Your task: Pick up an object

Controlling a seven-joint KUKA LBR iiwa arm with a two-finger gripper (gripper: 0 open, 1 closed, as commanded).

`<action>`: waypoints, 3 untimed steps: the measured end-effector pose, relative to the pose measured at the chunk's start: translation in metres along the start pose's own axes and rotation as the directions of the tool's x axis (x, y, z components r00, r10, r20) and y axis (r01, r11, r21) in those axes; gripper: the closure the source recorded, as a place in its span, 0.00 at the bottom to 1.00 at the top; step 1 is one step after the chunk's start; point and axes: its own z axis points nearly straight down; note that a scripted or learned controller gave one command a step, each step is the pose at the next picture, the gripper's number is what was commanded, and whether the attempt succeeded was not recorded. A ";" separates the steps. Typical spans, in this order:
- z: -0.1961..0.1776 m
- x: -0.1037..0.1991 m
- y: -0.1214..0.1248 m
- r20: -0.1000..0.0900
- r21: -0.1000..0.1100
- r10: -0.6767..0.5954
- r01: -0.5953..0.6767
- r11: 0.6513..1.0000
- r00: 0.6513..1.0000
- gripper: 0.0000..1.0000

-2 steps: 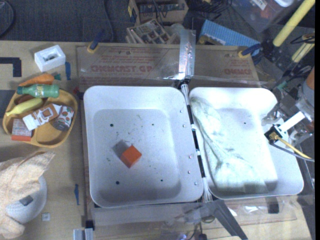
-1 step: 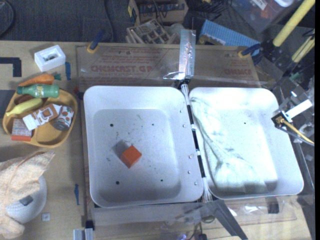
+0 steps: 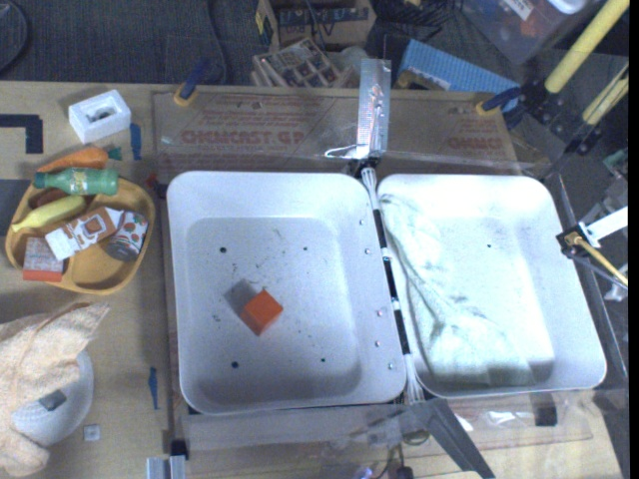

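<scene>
Orange block (image 3: 263, 311) lies alone in the left bin (image 3: 200, 208), easy for us to reach; end effector state untellable.

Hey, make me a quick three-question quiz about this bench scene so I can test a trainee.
1. True or false: the orange block lies in the right bin.
2. Multiple choice: where is the yellow bowl of toy food? A) inside the left bin B) on the bench left of both bins C) inside the right bin
3. Fill in: the green bottle rests in the ____.

Key
1. False; the block is in the left bin, left of its middle.
2. B
3. bowl
</scene>
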 end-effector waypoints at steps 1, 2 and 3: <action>-0.056 0.010 0.003 -0.001 -0.003 0.209 -0.209 0.978 0.978 0.00; -0.097 0.010 0.002 -0.002 -0.005 0.034 -0.034 0.999 0.999 0.00; 0.093 -0.015 -0.042 -0.001 0.001 -0.039 0.039 0.999 0.999 0.00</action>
